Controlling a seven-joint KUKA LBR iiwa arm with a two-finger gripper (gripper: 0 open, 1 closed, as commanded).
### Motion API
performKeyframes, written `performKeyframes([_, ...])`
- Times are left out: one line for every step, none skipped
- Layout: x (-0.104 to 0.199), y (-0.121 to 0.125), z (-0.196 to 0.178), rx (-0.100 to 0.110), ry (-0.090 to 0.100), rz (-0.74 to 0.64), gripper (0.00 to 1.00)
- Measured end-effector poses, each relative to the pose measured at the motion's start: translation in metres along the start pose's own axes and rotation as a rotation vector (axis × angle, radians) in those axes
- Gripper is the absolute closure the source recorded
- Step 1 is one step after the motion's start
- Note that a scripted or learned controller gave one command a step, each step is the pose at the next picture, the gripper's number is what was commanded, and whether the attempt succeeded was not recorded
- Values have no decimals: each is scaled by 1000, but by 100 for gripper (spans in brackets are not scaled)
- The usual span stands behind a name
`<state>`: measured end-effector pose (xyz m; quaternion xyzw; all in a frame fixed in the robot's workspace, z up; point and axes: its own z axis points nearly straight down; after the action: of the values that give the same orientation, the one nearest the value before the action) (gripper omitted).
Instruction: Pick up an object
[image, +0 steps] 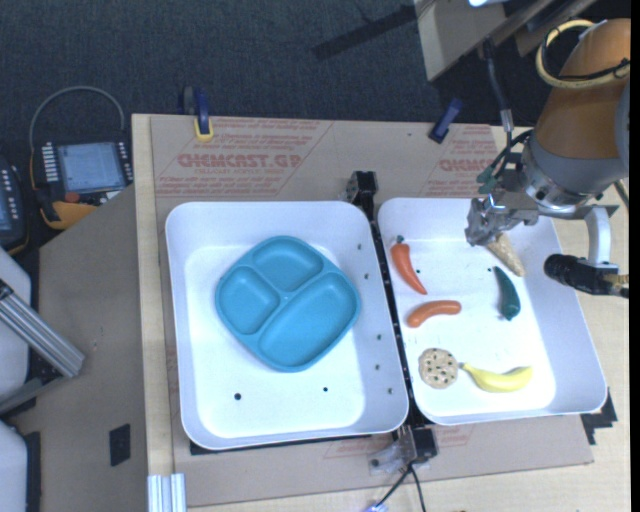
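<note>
While the gripper (488, 232) is hanging over the right bin (575, 390), grip unclear, a pale cone-shaped object (507, 256) is lying beside it; cardboard (300, 150) is showing "CHEMCAST".

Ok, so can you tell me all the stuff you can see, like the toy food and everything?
Left bin: one, white, left side of the bench.
Right bin: one, white, beside the left bin.
Divided plate: one, blue, middle of the left bin.
Carrot: one, orange with a green top, right bin, near its left wall.
Sausage: one, orange-red, right bin, below the carrot.
Cookie: one, tan with dark chips, right bin, front.
Banana: one, yellow, right of the cookie.
Teal object: one, dark teal, right bin, right of the sausage.
Beige object: one, right bin, just under the gripper.
Gripper: one, grey, over the right bin's back part.
</note>
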<state>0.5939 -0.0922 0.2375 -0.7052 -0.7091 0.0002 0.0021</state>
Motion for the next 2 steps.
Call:
performKeyframes([56,-13,-5,-1,0,0,100])
performKeyframes([108,-26,9,1,0,0,100])
